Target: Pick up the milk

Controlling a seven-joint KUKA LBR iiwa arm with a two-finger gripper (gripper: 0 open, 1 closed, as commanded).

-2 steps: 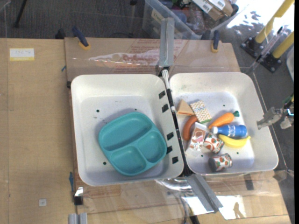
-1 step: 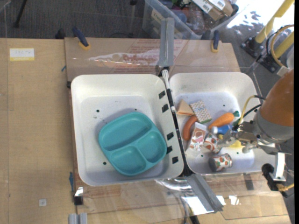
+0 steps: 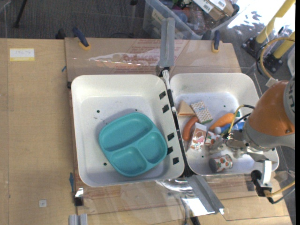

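In the right bin (image 3: 243,86), the milk (image 3: 198,138) (a small printed carton) lies beside a carrot (image 3: 189,127), with the gripper (image 3: 228,142) low just to its right; its grip state I cannot tell. Such crowding risks pinching a neighbour or nudging the carton away

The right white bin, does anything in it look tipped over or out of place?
Right white bin: the small toy foods sit bunched together, and the red-patterned can lies on its side. Nothing looks spilled or damaged.
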